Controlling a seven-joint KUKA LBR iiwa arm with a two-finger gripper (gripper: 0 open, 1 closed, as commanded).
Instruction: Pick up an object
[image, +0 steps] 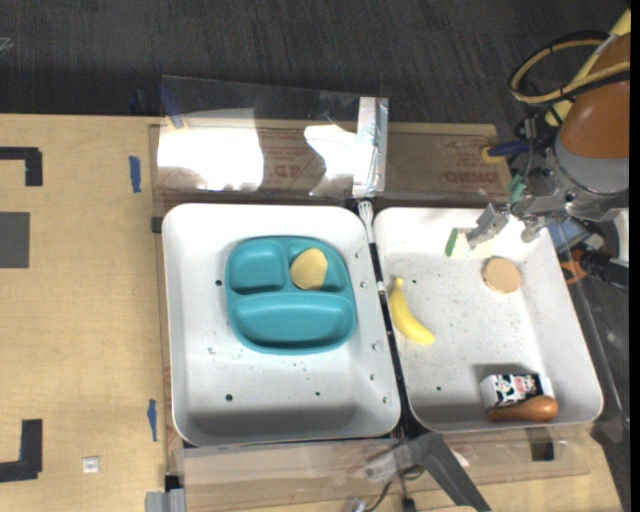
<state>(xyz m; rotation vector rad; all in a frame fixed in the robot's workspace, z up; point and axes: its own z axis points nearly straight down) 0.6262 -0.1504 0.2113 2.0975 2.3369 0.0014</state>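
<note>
— Over the right white bin (575, 330), far corner: where is my grey two-finger gripper (505, 225)?

— There, empty; I cannot tell its spread. The round tan cookie-like disc (502, 275) lies just below it, apart, on the bin floor.

The tan surface (70, 330) carries two shallow white bins touching side by side: the left bin (190, 400) and the right bin (570, 330).
</note>
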